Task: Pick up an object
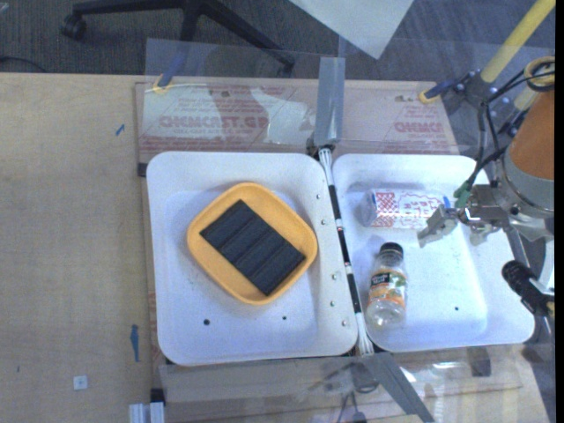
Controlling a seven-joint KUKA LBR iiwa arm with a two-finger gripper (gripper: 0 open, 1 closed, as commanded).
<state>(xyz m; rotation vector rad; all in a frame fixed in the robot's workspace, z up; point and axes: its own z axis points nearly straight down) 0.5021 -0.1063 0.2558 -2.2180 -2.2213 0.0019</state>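
Observation:
In the right bin (458,311) a small clear bottle with a black cap (387,285) lies near the left wall. A red-and-white patterned packet (403,208) lies toward the bin's back. My gripper (443,221) hangs over the right bin just right of the packet, its grey fingers pointing left and spread apart with nothing between them. The left bin (176,324) holds a yellow square dish with a dark ribbed pad on it (252,241).
A cardboard sheet (229,122) lies behind the bins, with a grey tape strip (329,100) down its middle. Cables and a yellow pole (520,38) run at the upper right beside the arm. Bare wooden bench (62,236) stretches to the left.

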